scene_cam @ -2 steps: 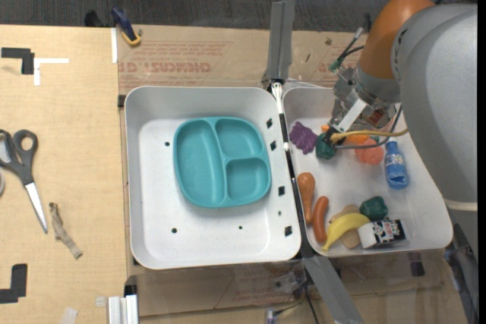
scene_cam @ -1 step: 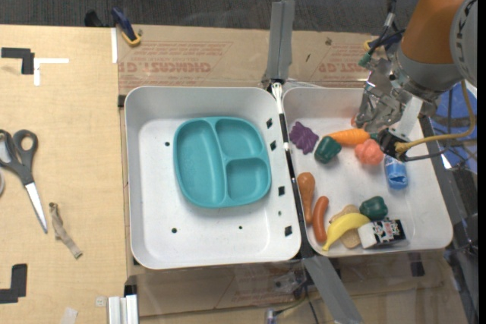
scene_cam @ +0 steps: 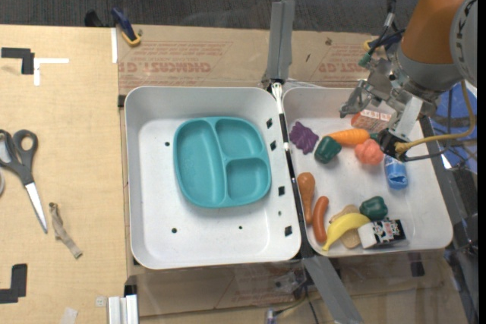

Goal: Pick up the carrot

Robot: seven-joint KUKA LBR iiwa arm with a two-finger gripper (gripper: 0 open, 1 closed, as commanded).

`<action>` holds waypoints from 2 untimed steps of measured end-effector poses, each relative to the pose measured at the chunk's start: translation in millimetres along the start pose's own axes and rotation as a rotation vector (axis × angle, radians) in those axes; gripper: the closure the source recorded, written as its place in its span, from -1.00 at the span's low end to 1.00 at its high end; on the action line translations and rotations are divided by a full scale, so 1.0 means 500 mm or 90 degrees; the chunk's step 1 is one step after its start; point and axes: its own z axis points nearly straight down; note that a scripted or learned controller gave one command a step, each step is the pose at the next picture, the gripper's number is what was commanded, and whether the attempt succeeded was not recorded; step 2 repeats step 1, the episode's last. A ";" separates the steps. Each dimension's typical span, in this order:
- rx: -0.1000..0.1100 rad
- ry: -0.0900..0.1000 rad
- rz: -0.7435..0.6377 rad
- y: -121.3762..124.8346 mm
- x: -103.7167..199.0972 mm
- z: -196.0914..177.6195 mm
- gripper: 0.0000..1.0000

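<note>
The carrot (scene_cam: 351,137) is an orange toy lying on its side in the upper middle of the right bin (scene_cam: 425,239), with a dark green piece (scene_cam: 328,149) at its left end. My gripper (scene_cam: 376,114) hangs just above and to the right of the carrot, over the bin's far right part, with the grey and orange arm behind it. A small pinkish box (scene_cam: 372,120) shows right under the gripper. Nothing is visibly held.
Around the carrot lie purple grapes (scene_cam: 304,137), a peach-coloured fruit (scene_cam: 370,152), a blue item (scene_cam: 396,174), two sausages (scene_cam: 306,186), a banana (scene_cam: 345,226), a green pepper (scene_cam: 373,206) and a small carton (scene_cam: 382,233). The left bin (scene_cam: 152,239) holds a teal divided plate (scene_cam: 223,162). Scissors (scene_cam: 23,171) lie on the bench at far left.
</note>
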 end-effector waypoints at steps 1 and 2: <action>0.000 0.000 0.023 0.034 -0.044 0.285 -1.00; 0.000 0.000 0.023 0.034 -0.044 0.285 -1.00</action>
